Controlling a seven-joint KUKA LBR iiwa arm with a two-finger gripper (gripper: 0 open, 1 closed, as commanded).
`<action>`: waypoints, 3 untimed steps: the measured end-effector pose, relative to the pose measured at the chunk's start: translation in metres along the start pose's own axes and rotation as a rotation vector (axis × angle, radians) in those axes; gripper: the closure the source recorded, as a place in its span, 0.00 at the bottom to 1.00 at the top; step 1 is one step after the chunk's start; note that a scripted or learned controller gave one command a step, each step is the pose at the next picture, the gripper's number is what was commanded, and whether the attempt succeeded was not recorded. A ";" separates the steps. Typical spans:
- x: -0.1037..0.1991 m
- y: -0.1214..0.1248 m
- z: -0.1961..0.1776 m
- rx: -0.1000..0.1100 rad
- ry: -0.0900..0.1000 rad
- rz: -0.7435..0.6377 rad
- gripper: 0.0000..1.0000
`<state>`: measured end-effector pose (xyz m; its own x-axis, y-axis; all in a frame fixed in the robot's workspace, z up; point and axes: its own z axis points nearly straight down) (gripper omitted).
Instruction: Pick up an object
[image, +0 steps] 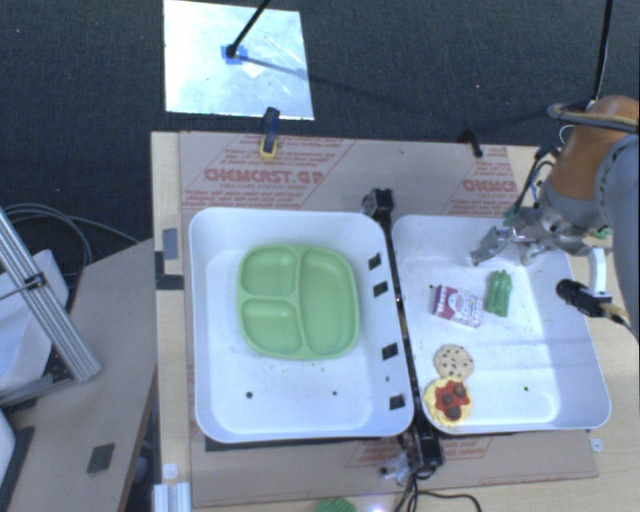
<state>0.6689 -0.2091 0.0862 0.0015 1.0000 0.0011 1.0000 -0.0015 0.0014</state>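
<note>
A small pizza toy (449, 400) lies at the right bin's (575, 385) near edge. The gripper (508, 243), fingers spread apart and holding nothing, hovers over the bin's far side, just above a green toy (498, 293). Beside that lie a red-and-white packet (457, 305) and a cookie (453, 360). The left bin (225, 400) holds a green divided plate (299, 301).

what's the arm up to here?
The arm's gripper is over the back of the right bin, just above the green toy, with nothing between its fingers. Also in that bin: a red-and-white packet, a cookie and a yellow piece with red on top. The left bin holds a green divided plate. Nothing picked up yet.
</note>
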 end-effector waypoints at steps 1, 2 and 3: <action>0.002 -0.051 0.001 0.003 -0.001 -0.001 0.00; 0.002 -0.047 -0.011 -0.005 -0.003 -0.004 1.00; 0.082 -0.006 -0.089 -0.010 -0.001 -0.014 1.00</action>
